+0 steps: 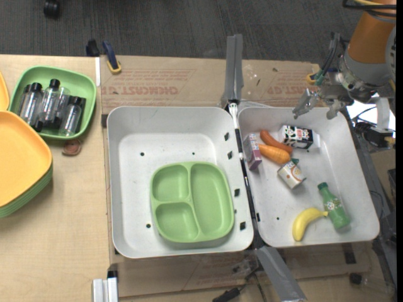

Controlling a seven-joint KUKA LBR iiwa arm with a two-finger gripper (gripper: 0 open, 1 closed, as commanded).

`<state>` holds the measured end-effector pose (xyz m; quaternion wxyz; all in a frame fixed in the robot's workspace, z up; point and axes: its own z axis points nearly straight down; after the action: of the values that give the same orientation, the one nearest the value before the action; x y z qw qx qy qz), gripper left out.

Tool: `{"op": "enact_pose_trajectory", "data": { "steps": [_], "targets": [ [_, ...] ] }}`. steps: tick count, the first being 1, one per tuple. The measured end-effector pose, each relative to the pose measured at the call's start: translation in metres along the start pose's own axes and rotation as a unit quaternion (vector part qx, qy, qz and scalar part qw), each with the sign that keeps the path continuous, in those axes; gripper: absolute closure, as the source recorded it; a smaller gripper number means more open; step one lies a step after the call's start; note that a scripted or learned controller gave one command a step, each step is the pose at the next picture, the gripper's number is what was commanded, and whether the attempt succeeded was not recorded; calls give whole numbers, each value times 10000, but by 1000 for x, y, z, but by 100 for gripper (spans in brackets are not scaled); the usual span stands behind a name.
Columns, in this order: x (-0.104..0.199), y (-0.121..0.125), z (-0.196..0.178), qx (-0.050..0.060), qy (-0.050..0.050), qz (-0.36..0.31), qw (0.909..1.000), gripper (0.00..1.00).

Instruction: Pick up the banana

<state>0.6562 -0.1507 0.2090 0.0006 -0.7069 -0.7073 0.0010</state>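
Your one smooth, curved yellow banana (305, 223) lies in the right white plastic bin (362, 187), well below the metal two-finger claw (318, 106), touching a glossy green bottle (333, 206). You'll see the claw's spread open, holding nothing, over the bin's top rim.

The yellow curved banana (306, 223) lies near the front of the right shallow white bin (359, 162), its stem end touching the green plastic bottle (334, 207), which blocks approach from the right. To its left and toward the front rim, bare bin floor gives open access. Behind it, a small white-and-brown carton (291, 173), an orange carrot (276, 153), a purple box (252, 151) and a black-and-white carton (297, 136) crowd the middle and back, well apart from the banana.
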Motion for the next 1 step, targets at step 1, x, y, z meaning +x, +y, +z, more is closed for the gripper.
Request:
{"op": "enact_pose_trajectory", "data": {
  "steps": [1],
  "targets": [
    [-7,-3,92,-91,-37,-781,9969,0]
  ]
}}
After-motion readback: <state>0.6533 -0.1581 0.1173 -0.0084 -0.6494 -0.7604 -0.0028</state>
